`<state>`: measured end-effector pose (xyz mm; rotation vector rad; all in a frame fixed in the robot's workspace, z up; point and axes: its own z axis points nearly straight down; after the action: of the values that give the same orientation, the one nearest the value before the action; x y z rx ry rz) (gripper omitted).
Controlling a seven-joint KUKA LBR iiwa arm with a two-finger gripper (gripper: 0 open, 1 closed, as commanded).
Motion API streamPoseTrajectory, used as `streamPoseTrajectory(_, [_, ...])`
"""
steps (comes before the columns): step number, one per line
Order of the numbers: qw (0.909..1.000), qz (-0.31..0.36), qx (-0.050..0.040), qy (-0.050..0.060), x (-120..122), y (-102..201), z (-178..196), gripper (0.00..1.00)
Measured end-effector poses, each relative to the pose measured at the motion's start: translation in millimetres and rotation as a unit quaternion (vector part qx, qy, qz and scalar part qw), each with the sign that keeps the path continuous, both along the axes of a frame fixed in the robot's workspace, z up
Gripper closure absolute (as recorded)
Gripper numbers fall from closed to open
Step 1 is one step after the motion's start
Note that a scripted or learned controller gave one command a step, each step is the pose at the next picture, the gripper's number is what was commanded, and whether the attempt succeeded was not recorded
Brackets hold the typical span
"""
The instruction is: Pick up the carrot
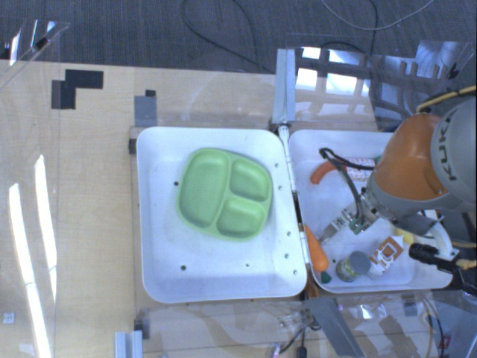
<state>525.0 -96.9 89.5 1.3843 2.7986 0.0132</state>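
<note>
The carrot (317, 251) is a short orange piece lying along the left wall of the right bin (339, 146), near its front corner. My gripper (346, 223) hangs low inside that bin, a little to the right of the carrot and farther back, apart from it. Nothing shows in the gripper. The arm's orange band (408, 162) and grey wrist cover the right half of the bin.
A green divided plate (225, 193) lies in the left bin (160, 274). In the right bin are a curved red-orange piece (325, 171) at the back, a grey round can (357, 263), and a white and orange package (386, 253) at the front. Black cables cross the bin's back.
</note>
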Motion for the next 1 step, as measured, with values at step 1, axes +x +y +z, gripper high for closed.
streamPoseTrajectory(1, [0.9964,0.085,-0.0027,-0.001,-23.1,0.6,0.3,0.00])
